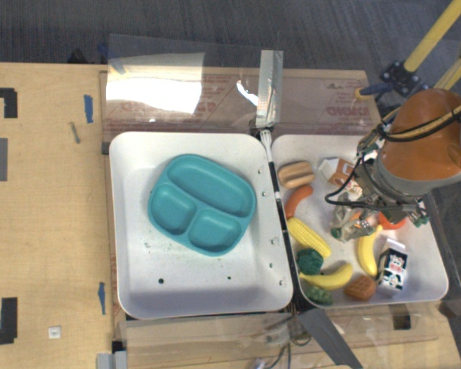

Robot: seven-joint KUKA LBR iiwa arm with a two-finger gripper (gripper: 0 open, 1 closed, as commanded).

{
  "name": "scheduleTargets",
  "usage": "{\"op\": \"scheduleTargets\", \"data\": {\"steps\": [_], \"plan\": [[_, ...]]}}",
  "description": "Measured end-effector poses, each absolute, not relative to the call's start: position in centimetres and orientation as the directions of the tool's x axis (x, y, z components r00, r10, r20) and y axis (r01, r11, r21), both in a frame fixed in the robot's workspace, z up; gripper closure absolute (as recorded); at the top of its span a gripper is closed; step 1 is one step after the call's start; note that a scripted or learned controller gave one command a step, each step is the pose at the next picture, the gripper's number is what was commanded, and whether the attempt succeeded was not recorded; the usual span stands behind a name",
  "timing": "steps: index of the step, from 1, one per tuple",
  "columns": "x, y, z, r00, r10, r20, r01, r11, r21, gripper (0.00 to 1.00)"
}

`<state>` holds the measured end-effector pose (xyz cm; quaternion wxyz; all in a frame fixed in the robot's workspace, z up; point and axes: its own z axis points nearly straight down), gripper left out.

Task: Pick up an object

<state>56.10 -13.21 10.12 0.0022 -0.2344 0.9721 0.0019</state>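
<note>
Camera view puts the arm [422, 141] in front of you at the right, its orange band hanging over the right bin [438, 271], with the gripper [359, 220] low among the toys there. You cannot tell from this angle how wide it stands or whether anything sits in it, because the wrist and black cables cover it.

Your likely targets all lie in that right bin. A corn cob [308, 237] lies left of the gripper, its long axis running from upper left to lower right. One banana [327, 276] lies near the front wall, curved, stretched roughly left to right with its ends turned up. A second banana [366, 254] stands nearly top to bottom in the picture, just below the gripper. A hot dog bun [295, 174] lies near the back left corner, long axis left to right, and an orange carrot-like piece [296, 201] sits just below it.

Crowding is your trouble: a green broccoli [310, 261] touches the corn and the first banana, a brown cookie-like piece [360, 287] and a black-and-white carton [393, 268] sit beside the second banana.

Over in the left bin [131, 229] you have a teal divided plate [202, 204], well apart from the gripper
</note>
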Motion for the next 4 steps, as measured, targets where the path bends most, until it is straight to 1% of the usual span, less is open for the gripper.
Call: {"op": "scheduleTargets", "data": {"steps": [1,2,3,4], "plan": [[58.9,-10.3,18.9,-0.951,-0.308,-0.008,-0.308,0.951,-0.001,1.0],[54.9,-10.4,9.0,-0.973,-0.229,-0.006,-0.229,0.973,-0.001,1.0],[58.5,-16.2,19.5,-0.932,-0.362,-0.009,-0.362,0.932,-0.006,1.0],[58.3,-16.0,19.0,-0.931,-0.364,-0.002,-0.364,0.931,0.001,0.0]]}}
